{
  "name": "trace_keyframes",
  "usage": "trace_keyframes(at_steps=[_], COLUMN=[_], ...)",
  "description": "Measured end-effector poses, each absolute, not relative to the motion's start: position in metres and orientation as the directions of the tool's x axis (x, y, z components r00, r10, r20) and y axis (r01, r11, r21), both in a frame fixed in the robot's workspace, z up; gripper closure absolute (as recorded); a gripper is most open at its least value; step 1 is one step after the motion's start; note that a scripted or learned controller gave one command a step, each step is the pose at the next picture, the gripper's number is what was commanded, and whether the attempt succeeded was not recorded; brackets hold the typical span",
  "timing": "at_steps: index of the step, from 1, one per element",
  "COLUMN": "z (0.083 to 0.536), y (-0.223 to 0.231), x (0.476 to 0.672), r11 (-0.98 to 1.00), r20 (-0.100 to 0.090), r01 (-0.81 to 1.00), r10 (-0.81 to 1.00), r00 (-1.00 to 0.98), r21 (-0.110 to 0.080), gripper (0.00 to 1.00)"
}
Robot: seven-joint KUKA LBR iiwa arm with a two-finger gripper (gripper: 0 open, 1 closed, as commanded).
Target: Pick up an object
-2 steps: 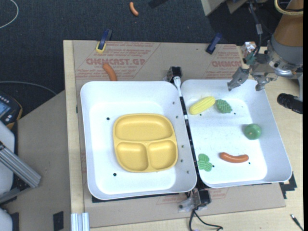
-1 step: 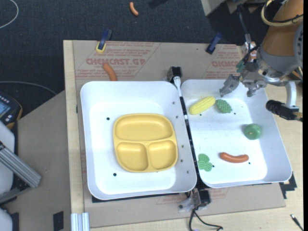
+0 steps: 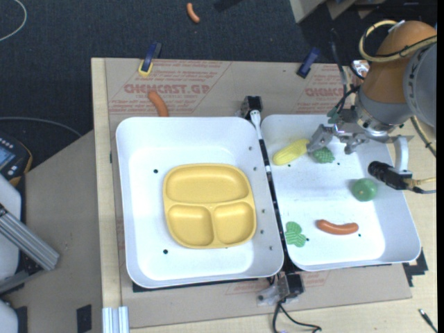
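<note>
Tabletop (image 3: 208,82) board printed "CHEMCAST", red, partly legible, along far edge. Hand (image 3: 338,139) low at right bin's (image 3: 395,245) far edge, beside broccoli (image 3: 323,155); grip state cannot be told. Corn (image 3: 289,152) near far-left corner, long axis slanting left-near to right-far. Sausage (image 3: 338,227) by near edge, lying left-right. Yellow tray (image 3: 208,205) in left bin (image 3: 135,186).

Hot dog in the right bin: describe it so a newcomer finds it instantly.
Look at the right bin, the one without the yellow divided tray. Along its near edge lies the hot dog, flat and roughly crosswise. It is the only long orange-red piece in that bin; the green leafy piece beside it and the round green ball above are green.
</note>
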State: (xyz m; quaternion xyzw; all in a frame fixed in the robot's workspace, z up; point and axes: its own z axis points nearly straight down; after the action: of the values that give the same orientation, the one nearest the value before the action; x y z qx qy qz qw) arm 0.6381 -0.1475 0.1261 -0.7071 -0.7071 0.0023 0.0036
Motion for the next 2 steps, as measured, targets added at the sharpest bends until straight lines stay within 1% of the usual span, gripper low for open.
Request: trace_keyframes(at_steps=[1, 2], z=[0.082, 0.096], y=[-0.147, -0.147], x=[0.637, 0.639], r11=[0.0, 0.0], r20=[0.001, 0.0], r01=[1.0, 1.0], r10=[1.0, 1.0], r00=[0.0, 0.0], r21=[-0.005, 0.001], gripper=[0.0, 1.0])
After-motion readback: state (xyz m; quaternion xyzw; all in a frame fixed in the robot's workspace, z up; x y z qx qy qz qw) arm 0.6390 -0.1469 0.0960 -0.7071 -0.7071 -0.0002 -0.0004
